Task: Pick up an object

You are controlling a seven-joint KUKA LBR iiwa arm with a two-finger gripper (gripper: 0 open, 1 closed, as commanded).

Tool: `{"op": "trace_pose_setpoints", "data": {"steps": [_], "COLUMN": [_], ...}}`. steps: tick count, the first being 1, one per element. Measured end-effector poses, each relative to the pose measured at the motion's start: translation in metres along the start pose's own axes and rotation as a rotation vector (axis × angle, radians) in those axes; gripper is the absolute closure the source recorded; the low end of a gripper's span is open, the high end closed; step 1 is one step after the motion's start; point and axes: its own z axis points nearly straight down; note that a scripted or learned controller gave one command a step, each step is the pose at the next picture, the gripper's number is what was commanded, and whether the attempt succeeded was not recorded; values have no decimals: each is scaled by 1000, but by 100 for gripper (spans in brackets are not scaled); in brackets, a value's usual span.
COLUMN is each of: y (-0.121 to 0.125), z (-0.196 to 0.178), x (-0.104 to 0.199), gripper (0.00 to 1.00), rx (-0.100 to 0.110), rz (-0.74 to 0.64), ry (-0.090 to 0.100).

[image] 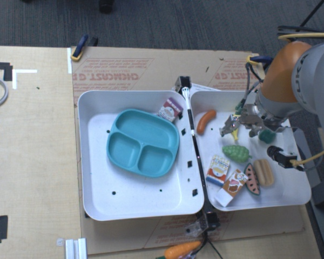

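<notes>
- The step in hand appears to be the approach: the grey arm with an orange band [291, 74] reaches in from the right, over the right-hand shallow white bin [291, 196], and nothing is seen lifted yet.
- The two-finger gripper [238, 122] hangs low over the far middle of that bin, wrist bent downward; whether the jaws are released or clenched cannot be told from this slanted overhead view, and nothing shows between them.
- Candidates to pick all lie in the right bin: a green leafy toy vegetable [236, 153] just near of the gripper, an orange toy sausage [206, 121] to its left, two small printed cartons [225, 177], a toy watermelon slice [251, 179] and a toy hot dog bun [264, 172] further near.
- The next move likely calls for centring over one item, probably the green vegetable, then descending and closing.
- The left-hand white bin [97, 198] holds a turquoise divided plastic plate [143, 143] and a small printed packet [169, 110].
</notes>
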Motion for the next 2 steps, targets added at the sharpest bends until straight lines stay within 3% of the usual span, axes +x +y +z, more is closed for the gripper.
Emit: {"op": "trace_pose_setpoints", "data": {"steps": [1, 2], "y": [23, 53], "z": [9, 10], "x": [21, 32], "gripper": [0, 0], "rx": [-2, 15], "rz": [-367, -101], "ry": [0, 3]}}
